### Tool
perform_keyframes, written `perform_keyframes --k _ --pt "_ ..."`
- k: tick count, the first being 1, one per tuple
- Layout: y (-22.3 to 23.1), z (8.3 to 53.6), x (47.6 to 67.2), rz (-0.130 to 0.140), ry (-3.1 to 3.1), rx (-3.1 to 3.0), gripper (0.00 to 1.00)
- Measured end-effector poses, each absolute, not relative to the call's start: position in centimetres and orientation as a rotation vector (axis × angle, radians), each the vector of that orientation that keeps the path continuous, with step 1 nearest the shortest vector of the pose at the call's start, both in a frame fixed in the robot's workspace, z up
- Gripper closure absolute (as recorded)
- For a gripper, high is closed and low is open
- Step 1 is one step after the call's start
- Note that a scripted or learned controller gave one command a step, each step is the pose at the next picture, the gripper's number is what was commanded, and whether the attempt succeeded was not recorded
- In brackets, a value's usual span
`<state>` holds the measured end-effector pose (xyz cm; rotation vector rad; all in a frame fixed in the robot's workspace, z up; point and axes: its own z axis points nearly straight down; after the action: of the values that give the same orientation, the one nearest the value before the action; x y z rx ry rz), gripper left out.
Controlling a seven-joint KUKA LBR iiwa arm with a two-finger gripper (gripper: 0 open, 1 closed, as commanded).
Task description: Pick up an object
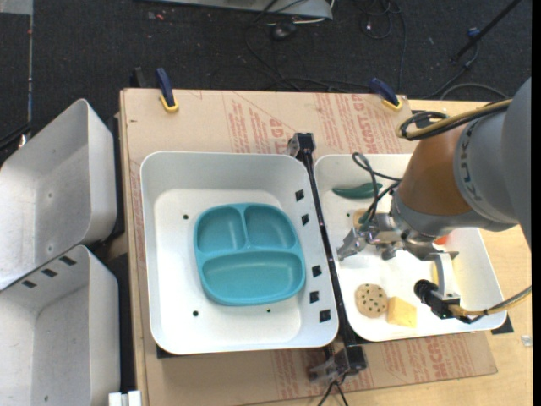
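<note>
Right, looking down on the counter (254,112), a brown board printed with red lettering that runs upside down and mirrored from this angle, so the words cannot be made out with any certainty. Two blue clamps with yellow tips grip its far edge, one at the left (166,89) and one at the right (385,95). Side by side on the board sit the two shallow white bins. The left bin (161,252) holds a teal divided plate (249,254), three compartments, lying flat near the middle of the bin floor. The right bin (486,265) is where the action is: the grey arm with its orange band (431,180) reaches in from the right and hangs over the bin's centre, with the gripper (359,242) low over the white floor near the bin's left wall. Whether the gripper is apart or together cannot be told from this angle, and nothing can be seen between its tips. Nearest the camera in that bin lie a round chocolate-chip cookie (370,299) and, just beside it on the right, a yellow wedge like a piece of cheese (402,313), both resting on the bin floor and apart from the gripper. Toward the far side of the bin lies a slim dark-green object (355,190), partly under a black cable. Two more white bins (51,184) stand off the board at the left.
</note>
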<state>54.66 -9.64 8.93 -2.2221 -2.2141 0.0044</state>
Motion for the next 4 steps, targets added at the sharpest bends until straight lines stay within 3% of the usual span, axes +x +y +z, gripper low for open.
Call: perform_keyframes --k 1,4 --pt "-9.7 10.2 54.8 -0.001 -2.214 -2.229 1.00" --pt "-10.0 25.7 54.3 -0.005 -2.230 -2.221 1.00"
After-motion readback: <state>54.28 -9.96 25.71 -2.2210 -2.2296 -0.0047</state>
